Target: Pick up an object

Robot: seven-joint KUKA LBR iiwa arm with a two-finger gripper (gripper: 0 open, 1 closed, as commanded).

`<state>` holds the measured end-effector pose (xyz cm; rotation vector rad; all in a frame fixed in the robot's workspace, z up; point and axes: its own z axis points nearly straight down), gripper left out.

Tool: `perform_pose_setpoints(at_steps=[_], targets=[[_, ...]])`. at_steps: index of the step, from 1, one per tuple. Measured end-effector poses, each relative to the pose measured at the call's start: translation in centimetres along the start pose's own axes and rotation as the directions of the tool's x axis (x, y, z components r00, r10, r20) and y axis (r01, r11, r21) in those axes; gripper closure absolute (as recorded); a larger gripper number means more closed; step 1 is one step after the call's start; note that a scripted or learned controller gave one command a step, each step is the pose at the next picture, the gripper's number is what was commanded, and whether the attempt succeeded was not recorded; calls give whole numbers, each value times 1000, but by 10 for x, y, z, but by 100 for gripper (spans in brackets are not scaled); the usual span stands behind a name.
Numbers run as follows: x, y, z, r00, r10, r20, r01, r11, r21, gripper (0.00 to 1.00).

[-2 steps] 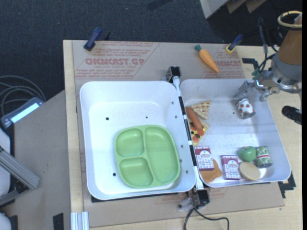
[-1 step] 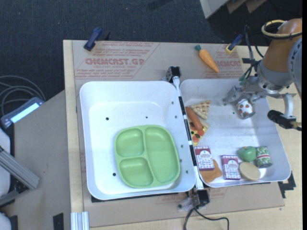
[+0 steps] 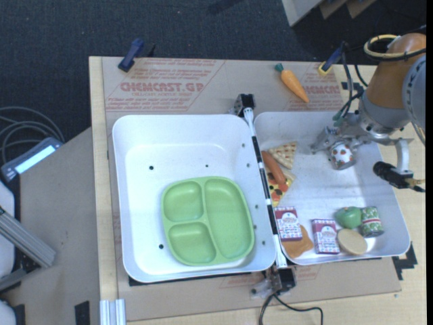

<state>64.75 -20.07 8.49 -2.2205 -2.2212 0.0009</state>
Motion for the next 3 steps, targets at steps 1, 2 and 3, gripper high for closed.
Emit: perform_pose_setpoints(at_steps=[1, 2, 3], targets=[[0, 1, -11, 1000, 0, 1, 0, 1000, -3, 100], [65, -61, -78, 1000, -1, -1, 1, 1000, -1, 100], [139, -32, -100, 1000, -1, 0, 1, 1000, -3, 100]])
